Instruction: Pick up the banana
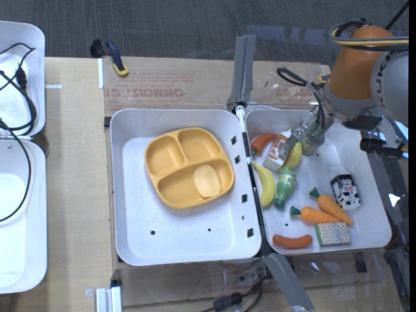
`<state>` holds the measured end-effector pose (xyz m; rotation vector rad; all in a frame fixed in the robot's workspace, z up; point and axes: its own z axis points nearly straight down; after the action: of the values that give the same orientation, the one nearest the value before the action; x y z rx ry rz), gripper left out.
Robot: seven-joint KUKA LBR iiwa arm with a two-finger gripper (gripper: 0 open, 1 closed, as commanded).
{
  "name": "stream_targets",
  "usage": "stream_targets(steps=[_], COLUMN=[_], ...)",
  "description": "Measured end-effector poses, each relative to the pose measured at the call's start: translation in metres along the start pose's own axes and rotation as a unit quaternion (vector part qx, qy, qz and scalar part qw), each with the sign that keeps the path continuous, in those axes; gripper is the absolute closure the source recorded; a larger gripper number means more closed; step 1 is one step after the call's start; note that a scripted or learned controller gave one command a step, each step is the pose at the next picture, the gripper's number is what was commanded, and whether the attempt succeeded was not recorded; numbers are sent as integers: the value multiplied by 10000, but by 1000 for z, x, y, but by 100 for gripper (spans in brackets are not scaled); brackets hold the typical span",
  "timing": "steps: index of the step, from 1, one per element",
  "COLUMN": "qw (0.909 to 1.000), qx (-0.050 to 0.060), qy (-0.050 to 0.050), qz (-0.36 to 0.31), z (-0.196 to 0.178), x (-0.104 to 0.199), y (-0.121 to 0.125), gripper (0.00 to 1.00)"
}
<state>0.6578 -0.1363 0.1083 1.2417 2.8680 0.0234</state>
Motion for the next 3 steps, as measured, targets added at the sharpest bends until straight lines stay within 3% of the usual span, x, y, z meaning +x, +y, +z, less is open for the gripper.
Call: stream_targets(steps=[1, 2, 3], qw=[10000, 9998, 9998], qx=[-33, 92, 96], qy=[-78, 24, 30], qz=[2, 148, 149], z=[-14, -108, -107], x=[-4, 21, 21], y=[1, 13, 12], gripper=[100, 100, 0])
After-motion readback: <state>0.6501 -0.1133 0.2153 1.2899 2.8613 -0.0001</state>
